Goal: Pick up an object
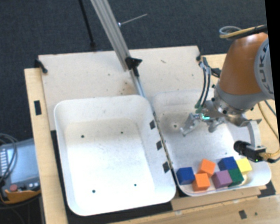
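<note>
Blocks (213, 173) lie clustered in the near corner of the right bin (174, 110), none lifted. Gripper (189, 127) hovers farther back over that bin, fingers seemingly spread and holding nothing; approach step, next descend onto one block.

Two bins sat side by side on the bench (43, 159), the left bin (109, 154) beside the right bin (179, 110). A cluster of blocks (216, 173) lay in the right bin's near corner. The gripper (191, 125) hung above that bin's middle, behind the blocks.
</note>
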`<state>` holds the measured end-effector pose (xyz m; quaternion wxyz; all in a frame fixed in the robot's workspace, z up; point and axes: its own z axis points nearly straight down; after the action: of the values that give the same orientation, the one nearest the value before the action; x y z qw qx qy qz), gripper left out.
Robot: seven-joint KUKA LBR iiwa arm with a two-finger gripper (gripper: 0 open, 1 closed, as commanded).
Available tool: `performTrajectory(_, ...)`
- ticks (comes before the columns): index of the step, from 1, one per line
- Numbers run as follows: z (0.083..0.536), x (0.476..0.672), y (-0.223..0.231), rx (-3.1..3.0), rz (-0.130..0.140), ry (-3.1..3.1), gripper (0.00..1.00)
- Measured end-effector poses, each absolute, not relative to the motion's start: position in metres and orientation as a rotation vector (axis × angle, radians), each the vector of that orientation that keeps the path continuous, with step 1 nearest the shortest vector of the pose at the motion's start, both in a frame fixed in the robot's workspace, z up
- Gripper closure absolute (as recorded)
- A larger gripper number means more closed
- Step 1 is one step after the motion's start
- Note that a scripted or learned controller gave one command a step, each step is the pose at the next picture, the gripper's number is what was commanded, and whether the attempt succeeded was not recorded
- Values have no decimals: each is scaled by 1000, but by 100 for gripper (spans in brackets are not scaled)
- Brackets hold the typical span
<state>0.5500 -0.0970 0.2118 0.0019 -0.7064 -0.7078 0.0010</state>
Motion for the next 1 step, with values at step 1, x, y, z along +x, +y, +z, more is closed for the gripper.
performTrajectory(1,214,551,-97,-2224,-2,-2220,0)
